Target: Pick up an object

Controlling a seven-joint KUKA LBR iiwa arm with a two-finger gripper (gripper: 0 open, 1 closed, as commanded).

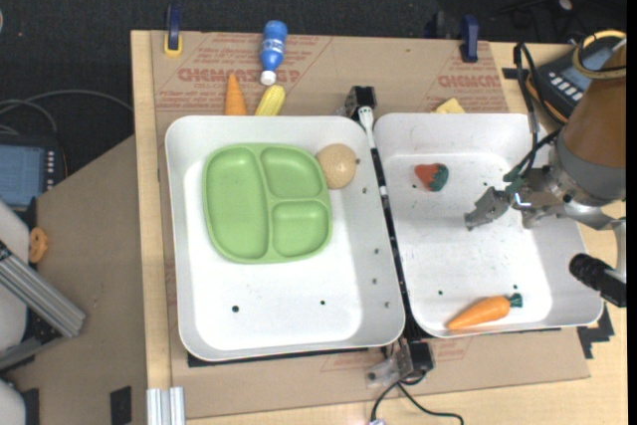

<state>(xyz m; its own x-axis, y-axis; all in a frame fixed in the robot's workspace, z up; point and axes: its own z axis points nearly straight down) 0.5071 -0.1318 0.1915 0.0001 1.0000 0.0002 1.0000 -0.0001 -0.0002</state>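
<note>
In the right bin [557, 244] a red and green strawberry-like toy [431, 176] lies near the back left. An orange toy carrot [483, 311] lies at the front edge, its green tip pointing right. My gripper [490, 209] hangs over the middle of this bin, to the right of and a little nearer than the strawberry and well behind the carrot. It touches neither toy, and nothing shows in it. The grey arm with its orange band [602, 129] comes in from the right.
The left bin [199, 294] holds a green divided plate [267, 202] and a beige ball [337, 164] at its back right. Behind the bins lie a blue bottle [272, 50], a small carrot [234, 97], a yellow corn piece [270, 100] and a yellow scrap [450, 106].
</note>
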